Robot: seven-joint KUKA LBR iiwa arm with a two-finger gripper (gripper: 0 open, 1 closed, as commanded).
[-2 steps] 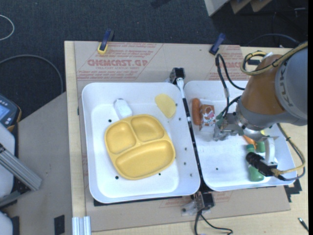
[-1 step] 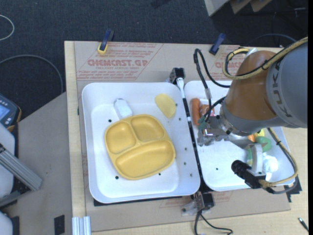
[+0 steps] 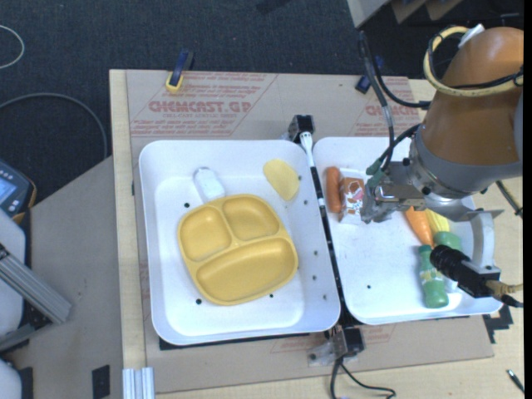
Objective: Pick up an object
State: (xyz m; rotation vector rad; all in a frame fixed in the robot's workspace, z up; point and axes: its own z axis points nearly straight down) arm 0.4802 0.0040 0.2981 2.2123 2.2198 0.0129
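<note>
The hand (image 3: 376, 206) is hanging low in the right bin (image 3: 366, 281), over a packet (image 3: 354, 198) lying beside a sausage (image 3: 333, 189); whether it is gripping anything, I cannot tell. Crowding is risking a pinch on both, or the packet slipping sideways against the carrot (image 3: 419, 224).

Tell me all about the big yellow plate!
The plate is yellow, shiny like plastic, with rounded corners. Ridges split it into three sections: two small ones at the far side and one long one at the near side. All three look empty. It lies flat, turned at a slant, in the middle of the left bin, resting on the bin floor. Nothing else touches it.
</note>
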